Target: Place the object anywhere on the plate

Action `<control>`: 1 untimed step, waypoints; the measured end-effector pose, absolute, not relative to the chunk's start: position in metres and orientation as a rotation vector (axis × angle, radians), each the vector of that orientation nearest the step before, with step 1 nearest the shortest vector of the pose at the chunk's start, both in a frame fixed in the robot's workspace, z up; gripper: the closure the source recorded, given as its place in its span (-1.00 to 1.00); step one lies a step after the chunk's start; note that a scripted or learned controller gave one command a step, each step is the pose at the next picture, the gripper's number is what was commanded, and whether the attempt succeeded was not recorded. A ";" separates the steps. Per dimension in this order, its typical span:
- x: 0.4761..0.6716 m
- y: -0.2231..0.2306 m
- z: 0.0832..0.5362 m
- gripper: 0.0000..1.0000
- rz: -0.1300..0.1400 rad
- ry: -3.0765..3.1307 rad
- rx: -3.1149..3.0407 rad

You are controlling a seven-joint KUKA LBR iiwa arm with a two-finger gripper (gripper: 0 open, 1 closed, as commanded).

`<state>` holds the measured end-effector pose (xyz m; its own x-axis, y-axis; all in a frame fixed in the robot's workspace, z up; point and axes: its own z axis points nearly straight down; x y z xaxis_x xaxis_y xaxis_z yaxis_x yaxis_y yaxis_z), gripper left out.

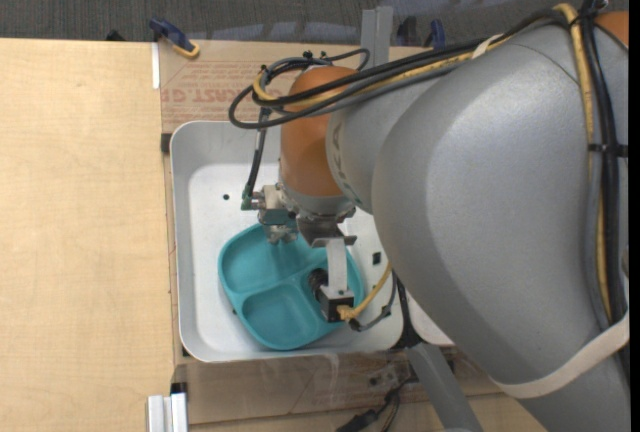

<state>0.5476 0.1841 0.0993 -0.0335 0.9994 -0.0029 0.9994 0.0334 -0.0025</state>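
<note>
A teal plate (262, 292) with divided compartments lies in the lower half of the white bin (186, 220). My gripper (308, 245) hangs over the plate's upper right part, under the orange wrist band (305, 145), and it covers that side of the plate. The big grey arm (480, 200) reaches in from the right and hides the bin's right portion. No loose object is visible on the plate's exposed compartments or on the bare bin floor.
A light wooden board (80, 220) covers the left side of the bench. Cardboard (215, 85) lies behind the bin, with a blue clamp (172, 35) at its far left corner. Black and yellow cables (300, 85) loop above the wrist.
</note>
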 end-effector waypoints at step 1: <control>0.509 0.216 0.091 1.00 -0.007 1.955 2.461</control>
